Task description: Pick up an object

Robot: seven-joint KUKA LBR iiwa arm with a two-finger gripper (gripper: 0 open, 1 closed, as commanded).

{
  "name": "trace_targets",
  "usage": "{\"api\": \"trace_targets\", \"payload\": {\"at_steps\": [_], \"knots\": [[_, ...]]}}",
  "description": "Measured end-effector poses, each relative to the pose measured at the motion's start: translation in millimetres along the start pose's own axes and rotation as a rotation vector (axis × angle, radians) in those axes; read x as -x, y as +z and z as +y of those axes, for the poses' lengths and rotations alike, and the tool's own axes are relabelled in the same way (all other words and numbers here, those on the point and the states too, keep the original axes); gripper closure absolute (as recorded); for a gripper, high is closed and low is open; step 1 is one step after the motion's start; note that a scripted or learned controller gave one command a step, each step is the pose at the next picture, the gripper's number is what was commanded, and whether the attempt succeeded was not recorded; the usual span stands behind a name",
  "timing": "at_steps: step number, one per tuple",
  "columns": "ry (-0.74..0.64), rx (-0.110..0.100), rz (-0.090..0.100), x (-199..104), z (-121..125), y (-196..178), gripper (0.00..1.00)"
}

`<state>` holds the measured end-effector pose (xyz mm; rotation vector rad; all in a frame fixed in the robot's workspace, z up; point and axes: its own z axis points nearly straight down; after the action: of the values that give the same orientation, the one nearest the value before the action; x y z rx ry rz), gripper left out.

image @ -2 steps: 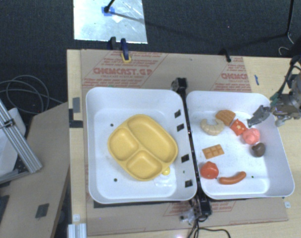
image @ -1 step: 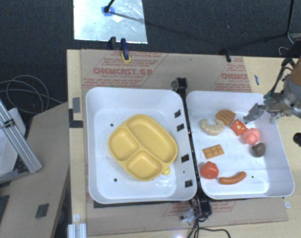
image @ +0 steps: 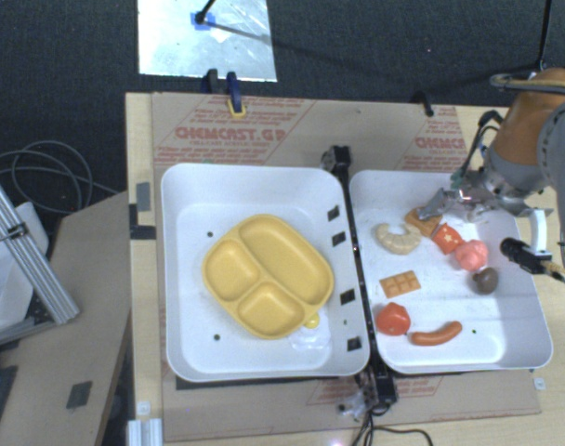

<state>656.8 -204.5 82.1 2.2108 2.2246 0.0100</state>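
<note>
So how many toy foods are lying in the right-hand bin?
7: a croissant, an orange piece under the gripper, a red piece, a pink one, a brown one, a waffle, a tomato and a sausage. That makes 8, not 7; the gripper may hide more.

1 fixed camera above the bench

It looks down at a slant from moderate height, taking in both white bins: left bin (image: 185, 249), right bin (image: 524, 323). The arm (image: 533, 128) enters from the frame's right.
</note>
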Motion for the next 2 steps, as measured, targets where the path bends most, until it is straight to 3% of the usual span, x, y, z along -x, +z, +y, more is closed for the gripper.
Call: {"api": "trace_targets", "payload": {"at_steps": [1,2], "knots": [[0.006,0.008,-0.004,-2.6,-52.8,-9.6,0.0],[0.003,0.012,-0.002,-3.5,-49.3,-21.7,1.0]]}}
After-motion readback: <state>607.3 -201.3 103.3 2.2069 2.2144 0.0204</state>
